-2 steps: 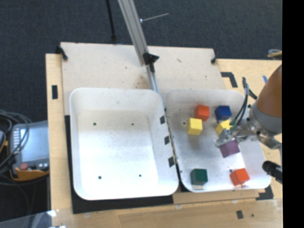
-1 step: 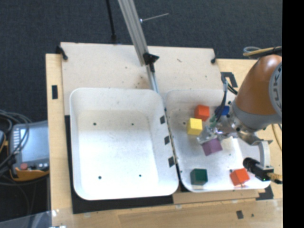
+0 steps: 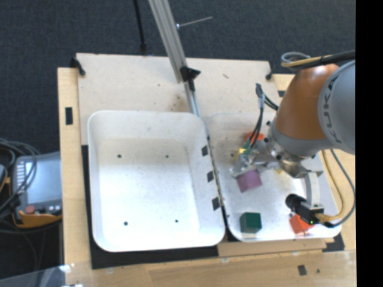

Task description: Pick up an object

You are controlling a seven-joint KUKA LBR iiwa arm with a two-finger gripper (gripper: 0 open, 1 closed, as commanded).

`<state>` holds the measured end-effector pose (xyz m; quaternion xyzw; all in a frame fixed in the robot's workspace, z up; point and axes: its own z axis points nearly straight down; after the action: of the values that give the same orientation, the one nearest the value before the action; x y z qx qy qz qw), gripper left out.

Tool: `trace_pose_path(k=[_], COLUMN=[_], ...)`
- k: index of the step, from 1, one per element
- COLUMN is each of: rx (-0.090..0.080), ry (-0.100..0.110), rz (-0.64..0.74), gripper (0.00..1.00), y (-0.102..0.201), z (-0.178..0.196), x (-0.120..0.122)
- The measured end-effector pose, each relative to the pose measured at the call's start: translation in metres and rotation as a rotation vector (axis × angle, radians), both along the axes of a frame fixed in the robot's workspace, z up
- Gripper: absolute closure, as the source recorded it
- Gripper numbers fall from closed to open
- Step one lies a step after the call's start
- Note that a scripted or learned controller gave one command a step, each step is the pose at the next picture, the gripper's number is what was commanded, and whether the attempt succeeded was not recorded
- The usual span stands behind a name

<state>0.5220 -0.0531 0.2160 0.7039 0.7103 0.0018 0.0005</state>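
Lettering on the grey arm [image 3: 335,109] was cut off and unreadable to you. From your overhead camera, the left bin [image 3: 149,181] sat beside the right bin [image 3: 281,229], which held a purple block [image 3: 249,180], a green block [image 3: 251,222] near its front edge, and an orange piece [image 3: 297,223]. The gripper [image 3: 251,159] hung just above the purple block; you could not tell its opening or grasp.

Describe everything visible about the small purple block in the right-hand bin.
The small purple block looks like a matte, solid cube, sitting tilted on the floor of the right white bin, near its middle. The gripper is just above it, close to its upper edge; actual contact cannot be judged. A dark green cube lies apart, nearer the front rim.
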Motion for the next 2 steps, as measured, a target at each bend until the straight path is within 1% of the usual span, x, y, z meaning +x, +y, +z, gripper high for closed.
trace_pose_path(k=[1,2], rx=[0.000,-0.001], ry=[0.003,0.003], rz=[-0.001,-0.002], gripper=[1.00,1.00], y=[0.047,0.090], z=[-0.003,-0.002], x=[0.012,0.019])
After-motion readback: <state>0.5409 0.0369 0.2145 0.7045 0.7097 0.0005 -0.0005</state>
